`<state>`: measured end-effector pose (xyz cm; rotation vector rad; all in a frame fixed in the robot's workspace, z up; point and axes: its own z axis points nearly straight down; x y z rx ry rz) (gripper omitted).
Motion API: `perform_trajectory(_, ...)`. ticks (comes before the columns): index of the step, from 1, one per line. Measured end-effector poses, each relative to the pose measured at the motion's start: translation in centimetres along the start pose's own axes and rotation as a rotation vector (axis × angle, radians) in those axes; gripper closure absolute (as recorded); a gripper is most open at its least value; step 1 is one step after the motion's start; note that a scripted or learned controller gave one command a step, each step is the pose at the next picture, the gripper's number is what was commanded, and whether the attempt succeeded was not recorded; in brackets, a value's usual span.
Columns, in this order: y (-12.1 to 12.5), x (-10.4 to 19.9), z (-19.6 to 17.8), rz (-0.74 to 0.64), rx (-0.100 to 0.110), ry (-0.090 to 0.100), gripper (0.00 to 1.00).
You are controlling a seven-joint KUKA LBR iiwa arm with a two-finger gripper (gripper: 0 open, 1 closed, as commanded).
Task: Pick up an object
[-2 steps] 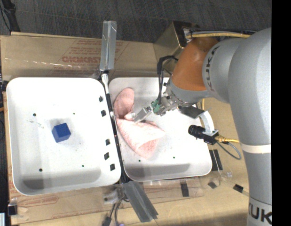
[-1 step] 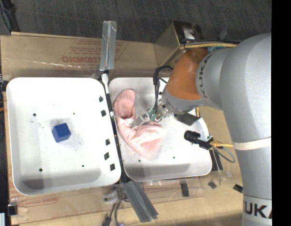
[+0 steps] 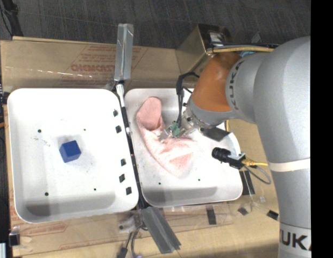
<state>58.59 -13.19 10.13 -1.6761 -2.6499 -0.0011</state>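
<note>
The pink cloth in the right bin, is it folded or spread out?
Crumpled, not flat: the cloth lies bunched in the right bin, one end rolled into a lump, the rest loosely spread under the gripper.

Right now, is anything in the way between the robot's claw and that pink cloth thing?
Nothing visible is. The gripper is already down at the pink cloth in the right bin, right at its upper folds. The blue cube sits far off in the left bin, past the divider between the bins.
</note>
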Motion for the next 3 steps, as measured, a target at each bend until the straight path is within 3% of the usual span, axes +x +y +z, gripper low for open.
perform_trajectory(1,6.6,1.9,-12.7,0.021,-0.001,-0.005,1.0)
perform_trajectory(2,7.0,-0.9,-26.4,0.134,-0.002,-0.006,1.0)
perform_trajectory(3,7.2,-1.3,-30.6,0.02,-0.001,-0.005,1.0)
